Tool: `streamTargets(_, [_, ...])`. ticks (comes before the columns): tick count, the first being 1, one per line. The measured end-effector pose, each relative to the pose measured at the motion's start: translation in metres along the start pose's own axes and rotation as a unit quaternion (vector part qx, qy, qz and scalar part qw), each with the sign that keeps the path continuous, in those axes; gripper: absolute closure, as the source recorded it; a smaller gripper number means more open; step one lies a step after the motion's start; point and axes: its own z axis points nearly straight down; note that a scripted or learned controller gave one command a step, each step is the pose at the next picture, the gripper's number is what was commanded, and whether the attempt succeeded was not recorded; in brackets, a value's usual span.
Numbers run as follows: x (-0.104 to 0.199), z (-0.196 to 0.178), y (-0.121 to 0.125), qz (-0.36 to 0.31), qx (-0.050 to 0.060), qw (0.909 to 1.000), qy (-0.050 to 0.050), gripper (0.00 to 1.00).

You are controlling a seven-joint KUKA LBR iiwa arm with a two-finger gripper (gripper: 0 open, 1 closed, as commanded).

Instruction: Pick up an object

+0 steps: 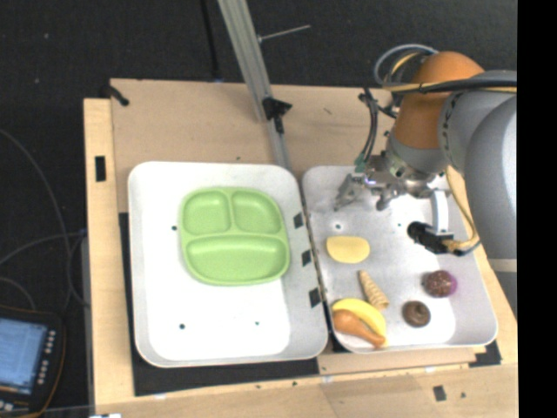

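Note:
My gripper [361,192] hovers over the far part of the right bin [470,325], its two fingers spread apart with nothing between them. Just below it lies a pale yellow round piece [347,249]. Further toward the front lie a beige cone [373,288], a yellow banana [362,313] and an orange pear-shaped fruit [353,325] side by side. At the right of this bin sit a dark purple ball [439,283] and a brown doughnut [417,313].
The left bin [157,320] holds a green divided plate [234,236]. A grey metal pole [248,55] slants up from the far edge between the bins. The arm's orange band and grey body [474,120] stand over the right bin's far corner.

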Motion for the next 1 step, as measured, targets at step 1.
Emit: streamTargets(1, [-0.0011, 0.023, 0.0001, 0.001, -0.001, 1.0, 0.0, 0.0])
